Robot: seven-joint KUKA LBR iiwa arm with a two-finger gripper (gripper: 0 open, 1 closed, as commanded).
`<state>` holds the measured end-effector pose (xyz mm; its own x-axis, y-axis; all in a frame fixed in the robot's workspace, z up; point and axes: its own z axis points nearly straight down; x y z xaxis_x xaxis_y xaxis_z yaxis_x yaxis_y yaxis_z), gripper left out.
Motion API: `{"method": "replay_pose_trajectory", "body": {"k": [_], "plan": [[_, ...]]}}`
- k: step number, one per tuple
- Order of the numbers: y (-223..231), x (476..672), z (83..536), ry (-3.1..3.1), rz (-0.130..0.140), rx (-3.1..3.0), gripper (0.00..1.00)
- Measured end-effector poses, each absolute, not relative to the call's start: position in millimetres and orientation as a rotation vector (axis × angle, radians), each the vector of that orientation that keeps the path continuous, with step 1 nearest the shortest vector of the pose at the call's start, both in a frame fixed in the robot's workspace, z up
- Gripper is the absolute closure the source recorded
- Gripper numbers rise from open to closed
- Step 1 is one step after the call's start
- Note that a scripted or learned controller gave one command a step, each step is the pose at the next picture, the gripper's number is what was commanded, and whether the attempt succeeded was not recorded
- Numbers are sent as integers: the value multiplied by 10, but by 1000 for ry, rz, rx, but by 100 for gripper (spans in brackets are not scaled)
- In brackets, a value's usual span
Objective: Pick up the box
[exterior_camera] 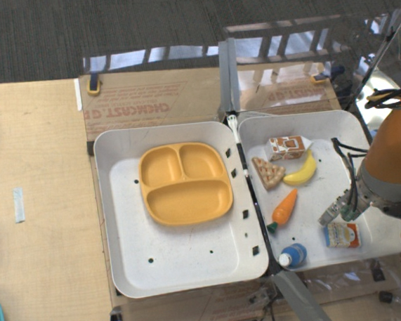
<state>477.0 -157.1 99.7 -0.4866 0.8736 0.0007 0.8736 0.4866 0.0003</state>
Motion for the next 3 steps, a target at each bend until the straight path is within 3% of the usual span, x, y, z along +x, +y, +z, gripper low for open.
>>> {"method": "replay_pose_trajectory", "body": {"k": [1, 2, 3], "plan": [[-1572, 4770, 997, -2708, -1, -1591, 0], [-1887, 4773, 912, -2540, 1, -1848, 0], [-1753, 4769, 908, -2466, 1, -1943, 0]]}}
